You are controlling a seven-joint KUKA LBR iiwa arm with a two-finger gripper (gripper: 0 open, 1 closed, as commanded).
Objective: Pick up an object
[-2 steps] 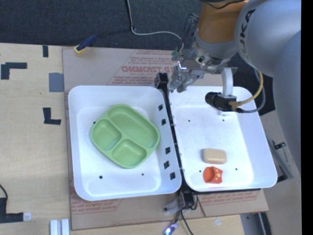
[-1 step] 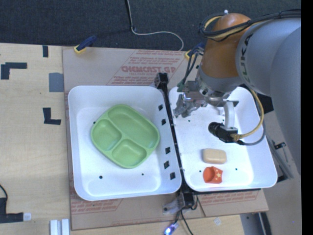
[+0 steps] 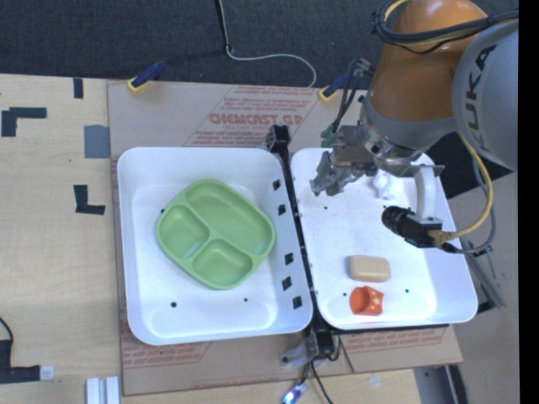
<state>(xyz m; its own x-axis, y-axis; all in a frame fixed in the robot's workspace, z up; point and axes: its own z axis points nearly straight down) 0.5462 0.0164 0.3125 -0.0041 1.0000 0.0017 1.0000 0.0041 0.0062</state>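
Nearest the camera, in the right shallow white plastic bin [image 3: 446, 305], a small crumpled orange-red object [image 3: 366, 300] lies close to the front wall. Just behind it, apart from it, rests a pale tan rounded block [image 3: 370, 268], lying flat. Neither touches the arm.

The left shallow white plastic bin [image 3: 139, 225] holds a light green plastic tray with three compartments [image 3: 216, 233], set at a slant near the bin's middle. A row of black clips [image 3: 287, 259] runs along the divide where the two bins meet.

Farther back, the grey arm with its orange band [image 3: 421, 49] leans in from the right, its wrist pointing down over the rear part of the right bin. The dark two-finger gripper [image 3: 333, 178] hangs above the bin's back left area, well apart from both small objects; whether its claw is spread or pressed together cannot be told from this angle. A black cylindrical fitting [image 3: 408, 224] sticks out beside the wrist.

The bins sit on a brown cardboard sheet with red lettering [image 3: 244, 120] over a light wooden bench [image 3: 50, 268]. Beyond lies dark carpet [image 3: 126, 15], crossed by a thin white cable [image 3: 253, 55].
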